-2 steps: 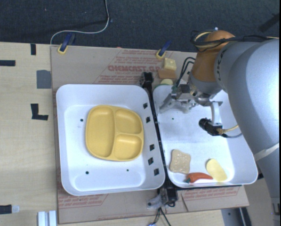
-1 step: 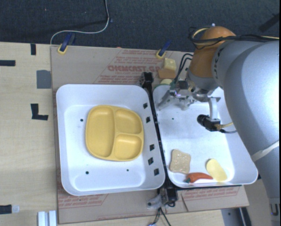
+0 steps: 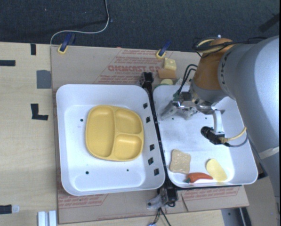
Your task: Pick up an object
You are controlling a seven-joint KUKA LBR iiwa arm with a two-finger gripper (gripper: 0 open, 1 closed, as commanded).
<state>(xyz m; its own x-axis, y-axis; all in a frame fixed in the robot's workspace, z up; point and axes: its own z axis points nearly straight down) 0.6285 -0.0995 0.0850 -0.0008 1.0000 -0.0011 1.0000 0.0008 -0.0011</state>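
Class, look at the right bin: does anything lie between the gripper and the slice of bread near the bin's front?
Nothing visible does. The gripper hangs over the rear left of the right bin, and the slice of bread lies toward the front. Between them is bare white floor. The red pepper and yellow piece lie off to the bread's right.

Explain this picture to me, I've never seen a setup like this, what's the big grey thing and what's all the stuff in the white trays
The big grey shape is a robot arm with an orange band, reaching in from the right. At its end sits a two-finger gripper, low over the right bin. Nothing is visibly held between its fingers. One camera fixed above the bench looks down at a slant. Two shallow white bins sit side by side on cardboard. The left bin holds a yellow divided plate. Near the right bin's front edge lie a slice of toy bread, a small red-orange piece and a pale yellow piece. Behind the bins sit small toy food bits.
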